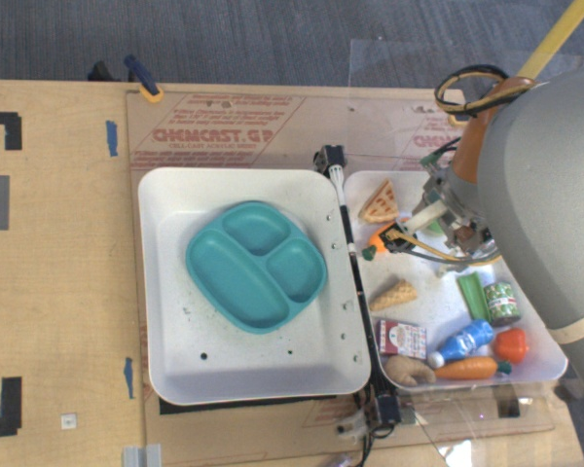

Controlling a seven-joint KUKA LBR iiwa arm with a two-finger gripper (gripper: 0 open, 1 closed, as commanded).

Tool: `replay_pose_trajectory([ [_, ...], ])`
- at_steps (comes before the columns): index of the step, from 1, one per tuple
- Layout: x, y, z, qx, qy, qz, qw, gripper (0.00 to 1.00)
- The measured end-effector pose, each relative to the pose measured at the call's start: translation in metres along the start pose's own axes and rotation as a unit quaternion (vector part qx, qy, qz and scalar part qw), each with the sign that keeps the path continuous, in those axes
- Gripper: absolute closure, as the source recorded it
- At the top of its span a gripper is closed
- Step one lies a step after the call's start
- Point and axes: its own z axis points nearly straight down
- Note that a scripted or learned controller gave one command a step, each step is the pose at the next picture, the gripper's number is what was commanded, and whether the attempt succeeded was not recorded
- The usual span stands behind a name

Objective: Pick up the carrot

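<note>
On the near side, the counter point(58, 290) is tan board marked with black corner brackets and bits of blue tape, and a sheet of printed cardboard point(224, 125) lies under two white bins. Beyond the far edge runs grey carpet point(224, 17). Within the left bin point(165, 358) sits a teal divided plate point(256, 265), nothing on it. Along the near wall of the right bin point(548, 358) lies the carrot point(467, 368), between a potato point(406, 369) and a tomato point(512, 344), with a blue bottle point(465, 340) just behind it. Farther back are a red carton point(401, 337), a green can point(502, 301), a cone point(393, 295) and a pizza slice point(380, 203). Over the bin's far half hangs the claw point(394, 238), well apart from the carrot; its fingers sit narrowly around something small and orange.
</note>
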Motion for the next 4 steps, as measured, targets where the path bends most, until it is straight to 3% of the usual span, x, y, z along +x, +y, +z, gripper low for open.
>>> replay_pose_trajectory([
  [1, -0.016, -0.07, -0.101, 0.005, 0.0, 0.056, 0.9984, 0.0],
  [2, 0.019, -0.086, -0.096, 0.005, -0.004, 0.09, 0.9959, 0.0],
  [3, -0.022, -0.051, -0.096, 0.008, -0.008, 0.121, 0.9925, 0.0],
  [4, -0.001, -0.095, -0.097, 0.01, -0.008, 0.052, 0.9986, 0.0],
])
